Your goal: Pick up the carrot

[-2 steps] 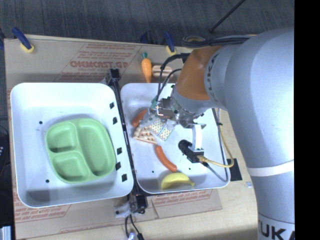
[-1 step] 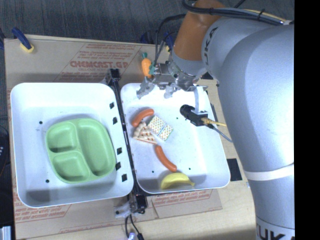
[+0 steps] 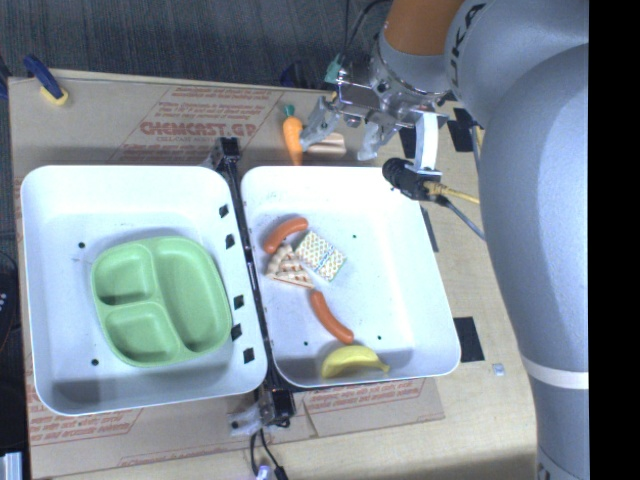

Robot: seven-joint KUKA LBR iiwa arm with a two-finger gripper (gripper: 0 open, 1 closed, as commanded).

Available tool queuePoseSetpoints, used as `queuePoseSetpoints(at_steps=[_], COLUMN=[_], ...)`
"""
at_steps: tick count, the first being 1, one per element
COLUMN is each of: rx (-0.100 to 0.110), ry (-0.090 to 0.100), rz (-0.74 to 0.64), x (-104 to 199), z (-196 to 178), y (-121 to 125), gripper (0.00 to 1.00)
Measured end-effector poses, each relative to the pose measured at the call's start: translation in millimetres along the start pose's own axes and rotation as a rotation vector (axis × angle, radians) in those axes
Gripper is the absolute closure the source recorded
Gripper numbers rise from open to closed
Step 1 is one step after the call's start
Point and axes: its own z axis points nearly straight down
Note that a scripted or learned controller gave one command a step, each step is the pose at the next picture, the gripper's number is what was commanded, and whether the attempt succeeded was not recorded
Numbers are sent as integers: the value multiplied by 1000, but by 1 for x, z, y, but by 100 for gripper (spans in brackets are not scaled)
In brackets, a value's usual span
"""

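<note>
Carrot (image 3: pixel 291 139) on surface (image 3: pixel 150 118) at top centre of frame, just outside right bin (image 3: pixel 420 268) upper rim. Pincer (image 3: pixel 345 136) spread, hovering just right of carrot, not gripping it. Sausages, banana in right bin.

Two white bins on a cardboard-covered bench

Green divided plate (image 3: pixel 157 299) in left bin (image 3: pixel 40 268); two sausages (image 3: pixel 285 232), banana (image 3: pixel 352 362), wafer in right.

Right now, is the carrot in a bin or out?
Out. The carrot lies on the cardboard past the right bin's far rim.
</note>
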Motion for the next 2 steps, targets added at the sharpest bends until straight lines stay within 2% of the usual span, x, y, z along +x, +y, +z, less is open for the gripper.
queuePoseSetpoints(at_steps=[1,2], rx=[5,5], ry=[0,0], rz=[529,448], x=[-5,-55], z=[96,180], y=[0,-4], gripper=[0,0])
